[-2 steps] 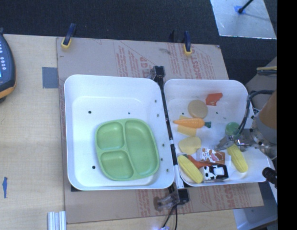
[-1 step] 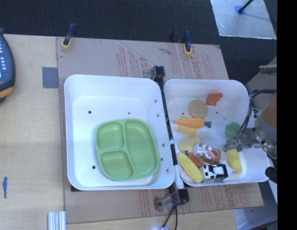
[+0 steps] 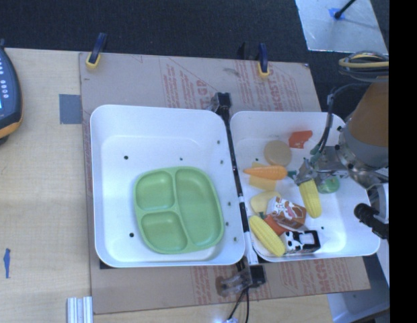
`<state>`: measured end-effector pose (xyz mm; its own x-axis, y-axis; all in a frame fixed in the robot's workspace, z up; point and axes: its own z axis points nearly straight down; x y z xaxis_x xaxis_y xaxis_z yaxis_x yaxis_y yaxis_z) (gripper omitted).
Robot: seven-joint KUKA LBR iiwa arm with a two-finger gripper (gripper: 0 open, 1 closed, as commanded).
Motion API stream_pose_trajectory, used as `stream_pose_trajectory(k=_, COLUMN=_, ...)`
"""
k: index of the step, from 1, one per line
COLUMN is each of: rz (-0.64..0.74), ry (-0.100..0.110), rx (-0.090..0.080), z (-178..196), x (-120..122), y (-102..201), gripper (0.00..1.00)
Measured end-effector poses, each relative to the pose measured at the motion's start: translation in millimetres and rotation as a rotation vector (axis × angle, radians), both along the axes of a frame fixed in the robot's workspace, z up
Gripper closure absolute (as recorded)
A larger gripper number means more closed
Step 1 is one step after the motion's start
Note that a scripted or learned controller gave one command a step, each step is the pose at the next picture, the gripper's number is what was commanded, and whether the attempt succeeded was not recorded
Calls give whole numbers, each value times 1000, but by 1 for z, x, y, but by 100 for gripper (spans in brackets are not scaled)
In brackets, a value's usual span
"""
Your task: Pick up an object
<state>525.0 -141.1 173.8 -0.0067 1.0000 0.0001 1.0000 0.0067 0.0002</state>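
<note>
A: Light wooden bench (image 3: 40, 200), brown cardboard sheet (image 3: 195, 79) clamped on top by yellow clips (image 3: 94, 59).
B: Yep, dark carpet floor (image 3: 161, 12) behind, pale patch (image 3: 336, 12) top right, handheld screen pendant (image 3: 3, 93) far left.

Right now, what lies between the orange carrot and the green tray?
In the camera view, between carrot and green tray lie the two bins' adjoining rims and bare white bin floor.

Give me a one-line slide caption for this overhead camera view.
Gripper lowered among toy foods in the right bin; green divided plate sits in the left bin.
</note>
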Motion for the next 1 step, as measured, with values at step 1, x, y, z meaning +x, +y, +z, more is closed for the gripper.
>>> stream_pose_trajectory(k=1, rz=4, ry=3, rx=0, z=18, x=4, y=94, gripper=100)
